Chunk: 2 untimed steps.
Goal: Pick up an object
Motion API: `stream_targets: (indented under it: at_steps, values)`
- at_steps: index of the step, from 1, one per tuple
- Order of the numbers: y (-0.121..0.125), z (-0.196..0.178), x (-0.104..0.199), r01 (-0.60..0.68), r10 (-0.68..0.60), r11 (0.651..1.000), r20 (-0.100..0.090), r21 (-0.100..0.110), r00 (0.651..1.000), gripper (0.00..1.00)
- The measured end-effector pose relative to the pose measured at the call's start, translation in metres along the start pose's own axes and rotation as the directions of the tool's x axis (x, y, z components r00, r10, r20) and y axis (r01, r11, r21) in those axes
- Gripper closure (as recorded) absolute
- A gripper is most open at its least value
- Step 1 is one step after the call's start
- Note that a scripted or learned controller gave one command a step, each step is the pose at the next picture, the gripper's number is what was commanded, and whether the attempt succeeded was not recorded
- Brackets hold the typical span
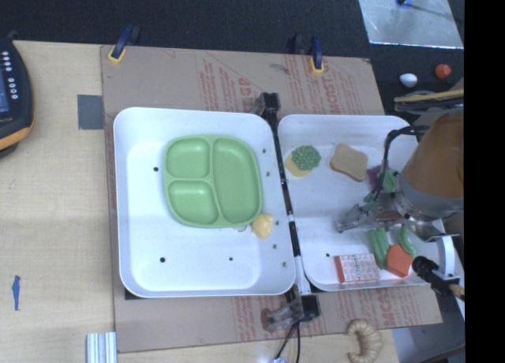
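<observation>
1. the gripper (pixel 353 218) sits low over the right bin (pixel 316 196), its grey fingers pointing toward the view's left, with the arm (pixel 434 168) bulking in from the right edge.
2. whether the fingers are spread or closed cannot be told; they read as a blurred grey cluster, and nothing can be made out between them.
3. the nearest objects are a green piece (pixel 379 245) and an orange-red piece (pixel 398 261), lying just below and to the right of the fingertips, close beside the wrist, apart from the tips.
4. a red-and-white packet (pixel 357 267) lies flat near the bin's front wall, below the gripper.
5. a tan bread-like slice (pixel 349 162) rests toward the bin's back, above the gripper, and a yellow disc topped with green (pixel 302 159) lies to its left near the divide between bins.
6. a small purple and green bit (pixel 380 184) beside the arm is partly hidden and hard to identify.
7. the left bin (pixel 142 219) holds a green divided plate (pixel 213 181), lying flat, and a small yellow piece (pixel 262 226) touching the plate's lower right corner.
</observation>
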State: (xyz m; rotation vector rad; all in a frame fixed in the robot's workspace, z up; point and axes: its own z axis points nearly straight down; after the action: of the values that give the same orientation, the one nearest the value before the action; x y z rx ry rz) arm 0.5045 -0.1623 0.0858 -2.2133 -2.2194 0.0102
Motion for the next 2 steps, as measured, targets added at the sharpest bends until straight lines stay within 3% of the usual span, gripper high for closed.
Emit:
stream_targets:
  at_steps: [1, 2]
  values:
    - [0.001, -0.016, 0.001, 0.004, -0.004, 1.0, 0.001, -0.004, 1.0, 1.0]
    - [0.068, -0.082, -0.043, 0.003, -0.003, 1.0, 0.005, -0.017, 1.0, 1.0]
